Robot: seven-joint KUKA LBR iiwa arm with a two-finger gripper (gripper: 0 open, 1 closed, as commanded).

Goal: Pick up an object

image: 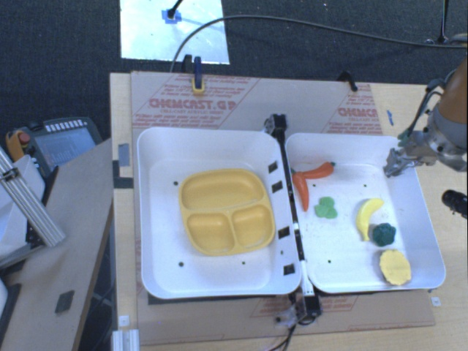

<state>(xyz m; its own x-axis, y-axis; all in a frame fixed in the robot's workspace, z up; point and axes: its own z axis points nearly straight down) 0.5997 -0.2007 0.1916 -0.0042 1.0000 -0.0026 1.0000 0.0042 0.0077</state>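
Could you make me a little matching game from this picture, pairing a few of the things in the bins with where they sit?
Things:
1. yellow tray
2. banana
3. carrot
4. hand

Places:
A. against the divider, in the right bin
B. over the right bin's far right edge
C. in the left bin
D. just above the dark green broccoli

Pairs: 1-C, 2-D, 3-A, 4-B

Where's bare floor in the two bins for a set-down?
Right bin: bare front-left floor, bordered by green piece, banana and yellow slice; also the back strip behind the carrots. Crowded along its right side, banana to dark green piece. Left bin: yellow tray fills the middle, margins free.
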